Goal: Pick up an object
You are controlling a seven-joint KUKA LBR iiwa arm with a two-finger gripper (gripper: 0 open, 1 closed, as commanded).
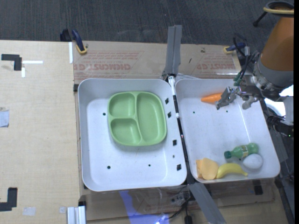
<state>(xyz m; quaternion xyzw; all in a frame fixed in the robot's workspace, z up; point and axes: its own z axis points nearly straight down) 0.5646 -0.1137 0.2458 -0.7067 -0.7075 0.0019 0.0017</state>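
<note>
Lower right of frame, right bin [210, 134], near wall: a yellow-orange soft-looking piece [207, 169], identity not clear; a toy banana [231, 171] just beside it; a white egg-shaped item [253, 162] touching the banana's far end; a small green bottle [242, 150] lying on its side against the white item. These four sat crowded together in the near right corner.

Centre left of frame, left bin [93, 139]: one green three-compartment plate [137, 118], lying flat, nothing in its compartments.

Upper right of frame, far end of right bin: a toy carrot [211, 97], lying flat by the far wall, well apart from the near cluster. This was judged the likeliest object for the pick. The gripper [235, 96] hung just to the right of the carrot, its two dark fingers spread apart with nothing between them.

Upper right corner: the grey arm with its orange band [279, 41].

Handling note (judgement): the step in hand looked like the approach. To do it well, the spread fingers would need to shift left until they straddled the carrot across its narrow width, descend fully to the bin floor, and close only then; the far wall sat close, so a finger could catch it.
</note>
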